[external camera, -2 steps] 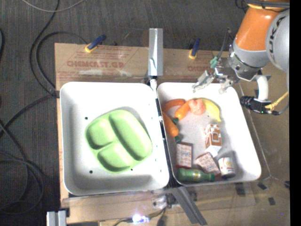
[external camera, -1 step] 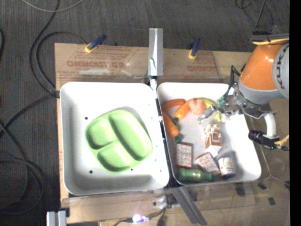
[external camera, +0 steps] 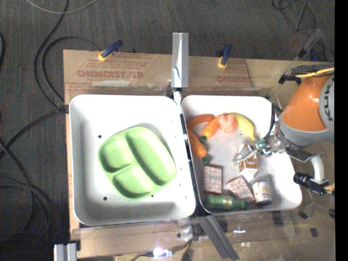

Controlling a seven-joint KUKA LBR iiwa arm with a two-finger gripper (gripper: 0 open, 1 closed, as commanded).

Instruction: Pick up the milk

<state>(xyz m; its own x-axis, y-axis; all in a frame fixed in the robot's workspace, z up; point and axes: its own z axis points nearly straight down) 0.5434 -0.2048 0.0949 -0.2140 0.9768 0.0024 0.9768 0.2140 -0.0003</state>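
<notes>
Both shallow white plastic bins [external camera: 87, 118] look smooth with a dull sheen. The lime-green divided plastic plate [external camera: 138, 162] is glossy. At the right bin's six o'clock, a dark green bottle [external camera: 225, 202] shines like glass. The brown cardboard sheet [external camera: 125, 72] beneath is matt, and the dark grey floor carpet [external camera: 163, 10] looks rough.

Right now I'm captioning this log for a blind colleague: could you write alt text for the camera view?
The robot's gripper hangs over the right bin, which holds carrots, a green bottle, a small can and cartons, one probably the milk. The left bin holds a green divided plate.
</notes>
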